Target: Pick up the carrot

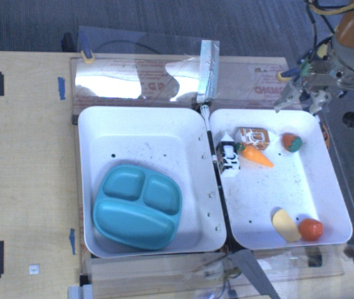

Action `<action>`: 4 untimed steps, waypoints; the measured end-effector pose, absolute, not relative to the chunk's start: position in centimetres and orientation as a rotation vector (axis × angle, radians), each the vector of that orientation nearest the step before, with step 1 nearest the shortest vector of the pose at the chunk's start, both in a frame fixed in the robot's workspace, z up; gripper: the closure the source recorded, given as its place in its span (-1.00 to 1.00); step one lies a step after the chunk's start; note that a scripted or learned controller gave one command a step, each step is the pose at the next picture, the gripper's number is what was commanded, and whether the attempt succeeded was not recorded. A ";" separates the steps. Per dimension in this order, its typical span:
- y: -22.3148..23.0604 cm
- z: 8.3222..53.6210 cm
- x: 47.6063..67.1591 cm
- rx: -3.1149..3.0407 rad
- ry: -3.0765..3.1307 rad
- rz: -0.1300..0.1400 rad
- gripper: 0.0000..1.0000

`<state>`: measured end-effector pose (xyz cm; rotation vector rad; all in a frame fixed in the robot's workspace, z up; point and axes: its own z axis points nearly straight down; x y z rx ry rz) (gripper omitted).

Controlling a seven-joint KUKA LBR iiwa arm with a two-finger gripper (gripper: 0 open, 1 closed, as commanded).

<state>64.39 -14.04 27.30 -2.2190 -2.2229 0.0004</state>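
We see the carrot point(257, 156) in the right bin point(326, 167), touching the brown box point(253, 136). Gripper point(306, 98) hovers up-right of the carrot, beyond the rim; fingers' state: can't tell. Prob. pre-approach.

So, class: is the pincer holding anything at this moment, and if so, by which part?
Nothing is held. The pincer hangs above the right bin's far rim, while the carrot lies apart on the bin floor beside a small milk carton.
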 end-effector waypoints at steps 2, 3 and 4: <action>-12.4 11.1 63.4 -2.276 -2.205 -0.030 -1.00; -10.3 8.7 51.9 -2.072 -2.362 -0.003 -1.00; -10.3 9.9 52.2 -2.077 -2.367 -0.011 1.00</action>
